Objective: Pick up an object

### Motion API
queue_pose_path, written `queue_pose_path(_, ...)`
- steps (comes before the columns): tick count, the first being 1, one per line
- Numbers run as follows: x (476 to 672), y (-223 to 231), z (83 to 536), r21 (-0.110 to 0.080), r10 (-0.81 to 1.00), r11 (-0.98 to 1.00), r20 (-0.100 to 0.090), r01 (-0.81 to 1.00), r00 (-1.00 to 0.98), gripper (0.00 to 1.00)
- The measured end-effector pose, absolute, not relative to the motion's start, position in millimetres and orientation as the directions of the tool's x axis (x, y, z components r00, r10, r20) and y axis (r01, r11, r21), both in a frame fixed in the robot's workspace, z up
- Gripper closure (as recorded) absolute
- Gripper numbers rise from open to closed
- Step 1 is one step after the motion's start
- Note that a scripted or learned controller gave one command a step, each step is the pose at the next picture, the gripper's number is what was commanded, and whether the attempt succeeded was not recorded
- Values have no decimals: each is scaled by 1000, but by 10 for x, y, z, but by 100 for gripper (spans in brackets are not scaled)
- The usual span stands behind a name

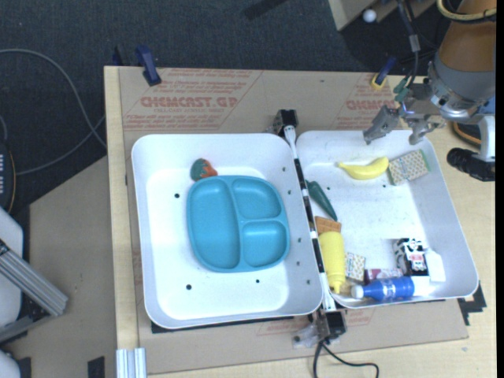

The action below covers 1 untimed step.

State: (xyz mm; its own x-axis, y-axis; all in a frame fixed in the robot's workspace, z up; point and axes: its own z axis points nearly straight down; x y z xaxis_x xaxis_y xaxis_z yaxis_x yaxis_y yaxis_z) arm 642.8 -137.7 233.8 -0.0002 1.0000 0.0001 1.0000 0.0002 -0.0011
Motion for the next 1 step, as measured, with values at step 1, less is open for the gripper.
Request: queue_pose_path(1,6658,-1333,1468,-4,1000,1,1,1000,-1,0)
